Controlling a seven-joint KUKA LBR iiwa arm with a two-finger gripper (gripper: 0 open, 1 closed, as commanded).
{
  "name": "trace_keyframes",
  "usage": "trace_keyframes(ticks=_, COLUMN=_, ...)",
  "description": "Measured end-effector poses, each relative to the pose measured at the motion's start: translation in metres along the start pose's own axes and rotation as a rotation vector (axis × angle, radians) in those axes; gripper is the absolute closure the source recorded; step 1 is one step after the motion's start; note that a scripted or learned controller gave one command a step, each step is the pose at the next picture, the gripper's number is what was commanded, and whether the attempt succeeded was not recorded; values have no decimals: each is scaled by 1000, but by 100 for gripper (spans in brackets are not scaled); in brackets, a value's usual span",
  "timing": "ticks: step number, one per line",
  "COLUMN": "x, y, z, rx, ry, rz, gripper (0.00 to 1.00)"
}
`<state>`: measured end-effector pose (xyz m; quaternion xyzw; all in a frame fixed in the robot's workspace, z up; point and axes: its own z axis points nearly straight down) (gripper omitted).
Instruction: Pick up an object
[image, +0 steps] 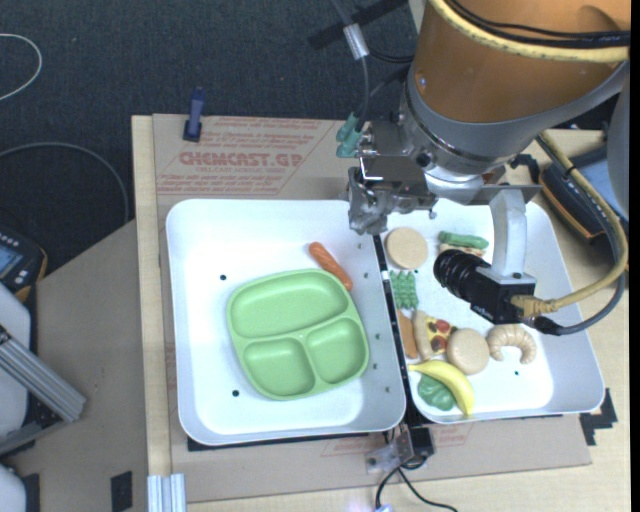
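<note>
My gripper (368, 218) hangs over the far end of the rim between the two white bins, with nothing visibly held. An orange carrot (330, 265) lies in the left bin (190, 300), just below and left of the gripper. A round tan biscuit (407, 247) lies in the right bin (570, 370), just right of the gripper. Lower in that bin are a green pea pod (403, 290), an orange sausage (408, 336), a pizza slice (436, 335), a pale bun (467, 350), a croissant (512, 343) and a yellow banana (448, 381).
A green divided plate (295, 332) takes up the middle of the left bin. A small green vegetable (462, 240) lies at the right bin's far side. A green leaf (431, 395) sits under the banana. The arm's big body overhangs the right bin's far end.
</note>
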<state>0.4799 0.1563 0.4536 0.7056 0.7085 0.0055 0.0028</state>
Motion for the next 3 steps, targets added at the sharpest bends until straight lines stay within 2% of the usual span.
trace_keyframes(ticks=1, x=-35, y=-2, z=67, rx=16, ry=-5, rz=6, gripper=100)
trace_keyframes(ticks=2, x=-42, y=-1, z=40, rx=8, ry=-3, rz=3, gripper=100)
trace_keyframes(ticks=3, x=48, y=-2, z=93, rx=16, ry=-4, rz=-1, gripper=100)
